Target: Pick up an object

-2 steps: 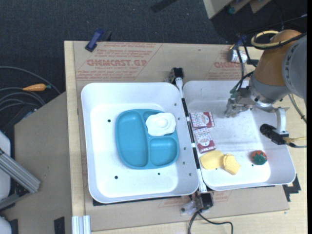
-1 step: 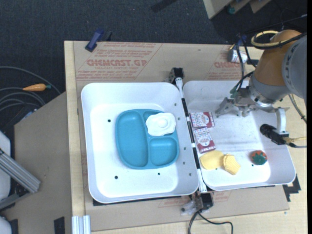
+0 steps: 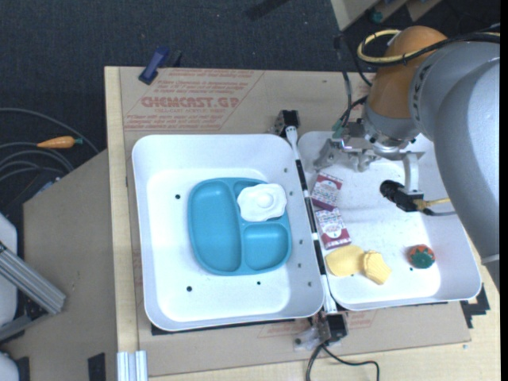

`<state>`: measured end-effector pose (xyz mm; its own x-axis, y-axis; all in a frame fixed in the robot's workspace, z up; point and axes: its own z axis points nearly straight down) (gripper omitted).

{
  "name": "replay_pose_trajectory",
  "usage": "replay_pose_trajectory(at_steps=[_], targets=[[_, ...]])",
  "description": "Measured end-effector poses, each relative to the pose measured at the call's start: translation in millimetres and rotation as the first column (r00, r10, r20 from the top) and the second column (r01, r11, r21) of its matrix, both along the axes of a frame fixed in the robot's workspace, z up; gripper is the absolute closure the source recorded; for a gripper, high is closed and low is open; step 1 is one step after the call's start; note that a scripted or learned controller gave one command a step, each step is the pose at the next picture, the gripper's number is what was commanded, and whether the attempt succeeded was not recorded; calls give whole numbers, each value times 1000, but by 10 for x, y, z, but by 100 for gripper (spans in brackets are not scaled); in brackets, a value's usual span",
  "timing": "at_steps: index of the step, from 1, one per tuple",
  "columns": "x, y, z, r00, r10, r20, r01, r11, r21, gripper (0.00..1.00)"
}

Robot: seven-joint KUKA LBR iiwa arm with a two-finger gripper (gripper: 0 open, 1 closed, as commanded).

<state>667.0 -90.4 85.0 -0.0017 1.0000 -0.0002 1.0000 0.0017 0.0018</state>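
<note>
Gripper (image 3: 355, 151) hovered at upper part of right bin (image 3: 452, 280); fingers state unclear; pink packets (image 3: 327, 190) not lifted, pick remained.

Bulky, rounded grey arm (image 3: 464, 125), smooth-shelled, with an orange band (image 3: 401, 74) just above the wrist. Yellow-and-black cable (image 3: 379, 44) looped over that band. Below it a silvery metal wrist flange (image 3: 379, 141) carrying small dark fittings.
</note>
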Motion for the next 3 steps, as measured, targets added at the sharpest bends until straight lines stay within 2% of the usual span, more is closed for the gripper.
replay_pose_trajectory(at_steps=[3], targets=[[-4, -7, 0, 1000, 0, -2, 0, 1000, -1, 0]])
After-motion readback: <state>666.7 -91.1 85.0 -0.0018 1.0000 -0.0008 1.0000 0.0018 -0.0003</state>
